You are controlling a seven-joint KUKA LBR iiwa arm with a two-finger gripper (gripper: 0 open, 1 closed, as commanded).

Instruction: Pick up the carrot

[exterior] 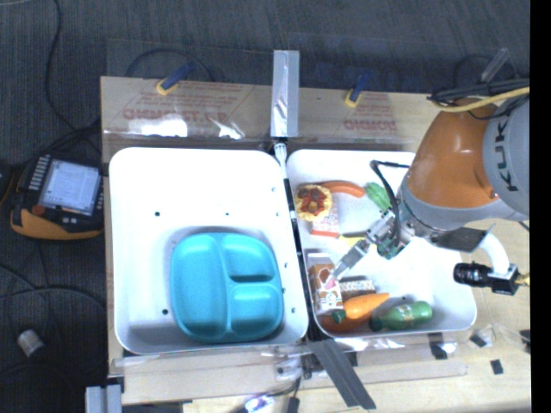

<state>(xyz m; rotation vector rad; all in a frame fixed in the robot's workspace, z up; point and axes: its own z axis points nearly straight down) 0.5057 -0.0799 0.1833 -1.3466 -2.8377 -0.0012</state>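
Observation:
A slim orange carrot with a green leafy end lies near the back of the right bin, beside a round pizza-like toy. A second, thicker orange tapered piece lies at the bin's front, next to a green bottle. My gripper reaches down and left from the orange-banded wrist. It hangs over the middle of the right bin, between the two orange items and just above a dark snack packet. Nothing is visibly held.
A teal divided plate sits in the left bin. Small wrapped packets crowd the right bin's front left. The divider wall runs between the bins. A handheld device lies on the floor at left.

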